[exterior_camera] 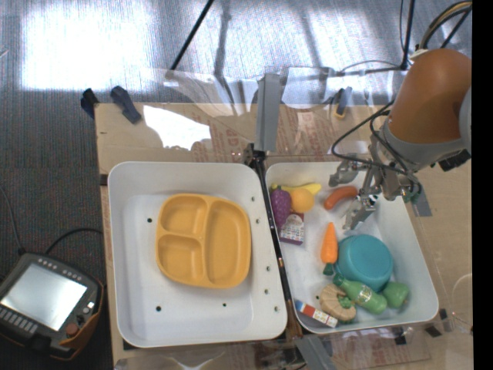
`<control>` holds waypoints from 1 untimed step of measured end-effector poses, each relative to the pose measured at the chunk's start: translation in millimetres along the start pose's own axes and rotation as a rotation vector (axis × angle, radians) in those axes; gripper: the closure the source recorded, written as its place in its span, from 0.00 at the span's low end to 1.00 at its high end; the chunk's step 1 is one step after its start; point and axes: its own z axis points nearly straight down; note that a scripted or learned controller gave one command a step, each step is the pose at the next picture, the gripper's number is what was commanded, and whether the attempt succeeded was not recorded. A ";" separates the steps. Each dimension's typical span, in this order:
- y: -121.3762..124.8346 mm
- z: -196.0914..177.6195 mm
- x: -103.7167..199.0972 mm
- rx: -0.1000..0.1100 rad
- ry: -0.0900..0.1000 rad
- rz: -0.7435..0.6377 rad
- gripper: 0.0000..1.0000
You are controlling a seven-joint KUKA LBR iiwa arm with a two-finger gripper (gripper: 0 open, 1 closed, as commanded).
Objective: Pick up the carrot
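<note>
Carrot first: the small orange plastic carrot (330,244) with its green leafy end is lying in the right-hand shallow white bin (412,237), pointed tip toward the bin's far side and green end touching the teal plastic bowl (365,261) just beside it. We are hovering our claw (360,200) above the far part of that bin, close over a reddish-orange toy sausage (340,197) and a little beyond the carrot. Its fingers are standing apart and we are holding nothing between them. We are judging that the claw needs to be coming nearer along the bin before descending, since the sausage is sitting closer to it than the carrot is and could be taken by mistake. The bowl crowding the carrot's right side is leaving little room for a finger there. On the desk, the left white bin (131,206) is carrying a yellow compartment plate (204,240), well apart from our work.
</note>
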 end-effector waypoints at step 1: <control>7.5 108.4 29.9 0.002 -0.010 -0.080 0.00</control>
